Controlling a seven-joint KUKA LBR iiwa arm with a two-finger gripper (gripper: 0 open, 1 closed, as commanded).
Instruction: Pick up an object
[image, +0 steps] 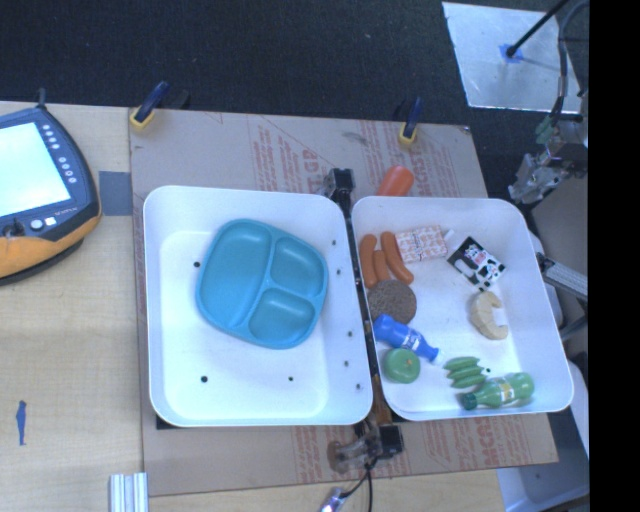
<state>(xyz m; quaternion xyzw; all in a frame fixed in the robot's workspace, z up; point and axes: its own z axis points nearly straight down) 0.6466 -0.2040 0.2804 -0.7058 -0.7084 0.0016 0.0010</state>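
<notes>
Objects for picking lie all together in the right bin (540, 300), seen from the camera above the bench. Two reddish sausages (385, 258) sit side by side near its upper left corner, with a pink-and-white checked packet (420, 243) just beside them and a small black-and-white carton (475, 262) further right. Below the sausages is a round brown patty (391, 299), then a blue bottle (405, 338) lying tilted, its lower end touching a green apple (402, 365). A pale bagel-like piece (490, 315) rests toward the right wall. Near the bottom edge a cluster of green pods (464, 370) lies just above a green bottle (497, 391) on its side. An orange item (396, 180) lies outside the bins, on the cardboard sheet (250, 160) just beyond the right bin's top rim. The left bin (170, 380) holds a light blue divided plate (263, 283), set slightly askew above its centre. The gripper (538, 178) hangs outside the right bin, past its upper right corner, well apart from every object; it is too small and cluttered to tell whether it is spread or pressed together, and nothing can be seen in it. Two yellow-and-blue clamps (148, 108) pin the cardboard's far edge, and a grey-and-orange control pendant (40, 190) rests on the bench at far left.
</notes>
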